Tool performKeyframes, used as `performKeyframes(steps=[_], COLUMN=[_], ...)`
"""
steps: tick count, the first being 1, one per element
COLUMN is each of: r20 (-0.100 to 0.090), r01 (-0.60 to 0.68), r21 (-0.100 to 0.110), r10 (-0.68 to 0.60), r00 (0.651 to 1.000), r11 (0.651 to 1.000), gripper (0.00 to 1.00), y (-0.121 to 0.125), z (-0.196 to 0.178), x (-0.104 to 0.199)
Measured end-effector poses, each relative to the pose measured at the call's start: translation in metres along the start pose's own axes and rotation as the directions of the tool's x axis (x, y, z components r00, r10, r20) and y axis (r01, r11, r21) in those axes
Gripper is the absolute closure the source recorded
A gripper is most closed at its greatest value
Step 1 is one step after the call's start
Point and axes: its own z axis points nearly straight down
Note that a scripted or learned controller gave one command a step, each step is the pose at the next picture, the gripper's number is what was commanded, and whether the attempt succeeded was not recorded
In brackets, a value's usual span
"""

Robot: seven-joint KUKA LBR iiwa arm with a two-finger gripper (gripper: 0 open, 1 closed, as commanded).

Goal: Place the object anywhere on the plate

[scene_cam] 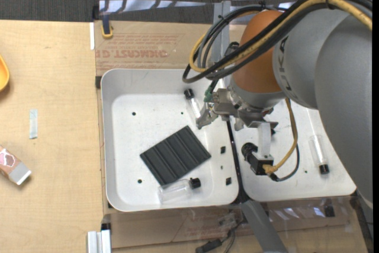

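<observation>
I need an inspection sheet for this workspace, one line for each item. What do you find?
Surface: shallow white left bin and shallow white right bin stand side by side on printed brown cardboard.
Job's things: dark grey ribbed rectangular plate lies askew in the left bin, with nothing on it. A clear plastic tube with black cap lies close to its near edge, a second tube lies by the gripper, and a third tube is in the right bin.
Clutter: nothing seen.
Grippers: two-finger gripper is over the left bin's right side.
Cables: black and yellow cables loop above the wrist.
Surroundings: wooden bench top bears a small grey strip and a pink-and-white block.
</observation>
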Motion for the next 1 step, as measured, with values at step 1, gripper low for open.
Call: performKeyframes(steps=[1], r20=[0.0], r01=[0.0], r21=[0.0], r10=[0.0], r00=[1.0], r11=[1.0], gripper=[0.0], y=[0.0], z=[0.0], x=[0.0])
